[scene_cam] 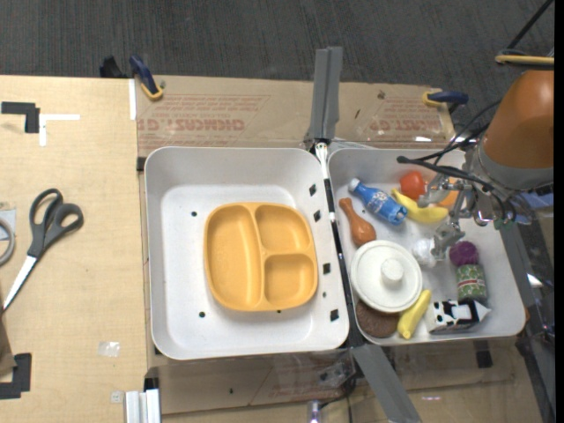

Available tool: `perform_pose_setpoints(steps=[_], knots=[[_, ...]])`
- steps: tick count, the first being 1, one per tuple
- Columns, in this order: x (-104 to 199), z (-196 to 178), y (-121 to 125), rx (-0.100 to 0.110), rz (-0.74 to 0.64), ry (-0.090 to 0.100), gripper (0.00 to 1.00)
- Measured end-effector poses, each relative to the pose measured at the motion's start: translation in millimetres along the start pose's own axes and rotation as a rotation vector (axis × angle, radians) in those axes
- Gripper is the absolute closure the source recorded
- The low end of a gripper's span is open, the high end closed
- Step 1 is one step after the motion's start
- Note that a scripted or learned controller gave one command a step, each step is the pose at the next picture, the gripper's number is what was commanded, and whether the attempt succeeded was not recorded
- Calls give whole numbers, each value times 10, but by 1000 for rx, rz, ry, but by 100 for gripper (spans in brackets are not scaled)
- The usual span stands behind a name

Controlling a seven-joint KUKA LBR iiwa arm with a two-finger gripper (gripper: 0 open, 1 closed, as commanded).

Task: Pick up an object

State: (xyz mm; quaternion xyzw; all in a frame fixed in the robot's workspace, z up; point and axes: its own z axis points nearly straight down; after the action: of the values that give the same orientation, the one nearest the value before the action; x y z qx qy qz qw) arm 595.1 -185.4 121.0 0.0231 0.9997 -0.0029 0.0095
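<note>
Yellow banana (423, 211) lies just left of the end effector (451, 230), long axis running left-right, slightly tilted, near touching. Red ball (412, 183) sits behind the banana, blue bottle (377, 201) further left. Purple grapes (463, 254) just right-below. Grip state: cannot tell. Right bin (511, 324) holds all.

Both white bins, the left bin (167, 263) and the right bin (507, 320), look like smooth, slightly glossy plastic, as does the yellow divided plate (261, 256), whose sheen is duller. The surface (70, 324) looks like pale, matt wood, with brown, matt cardboard (220, 117) behind the bins. The scissors (40, 232) have bright metal blades and black plastic handles, and the claw (449, 232) looks like shiny metal.
</note>
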Motion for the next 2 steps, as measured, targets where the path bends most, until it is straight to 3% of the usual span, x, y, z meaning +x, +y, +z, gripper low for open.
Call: perform_pose_setpoints(steps=[1, 2], knots=[[-326, 252, 748, -4, 122, 9, 0], [-359, 264, 879, -3, 204, 12, 0]])
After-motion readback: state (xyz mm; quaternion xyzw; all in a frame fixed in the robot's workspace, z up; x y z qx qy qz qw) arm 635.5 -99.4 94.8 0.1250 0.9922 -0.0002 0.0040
